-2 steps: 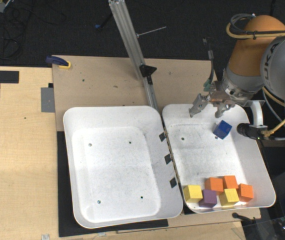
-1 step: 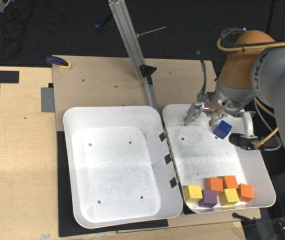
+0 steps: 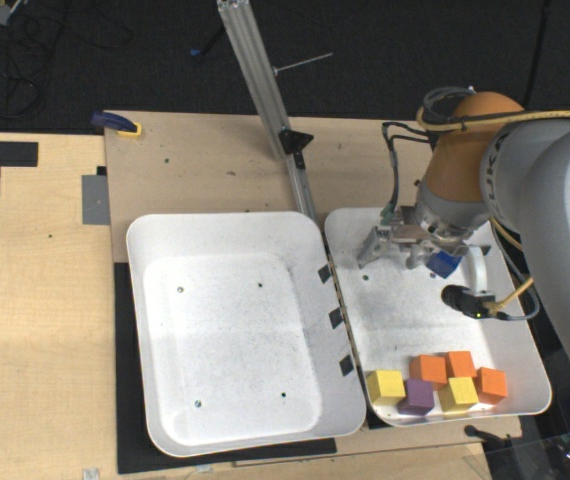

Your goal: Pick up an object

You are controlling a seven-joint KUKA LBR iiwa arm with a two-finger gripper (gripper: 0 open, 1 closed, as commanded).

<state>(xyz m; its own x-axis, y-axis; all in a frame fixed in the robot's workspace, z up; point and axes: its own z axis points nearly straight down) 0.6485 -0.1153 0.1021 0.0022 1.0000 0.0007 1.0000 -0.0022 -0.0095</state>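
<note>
Claw [image 3: 397, 246] above the right bin [image 3: 390, 313], mid-right of the frame.
Its fingers' state cannot be told; the coloured blocks [image 3: 437, 381] cluster well apart toward the lower right, along the bin's near edge.

My arm [image 3: 535, 178] is a thick, smooth grey casing, rounded like a pipe, with an orange band [image 3: 465, 158] bulging above the wrist. Thin black cables loop around the band from 12 to 9 o'clock. Below it sits a grey metal wrist block, a small blue part at its 4 o'clock, and a black cable with a yellow lead curling at 5 o'clock.
</note>
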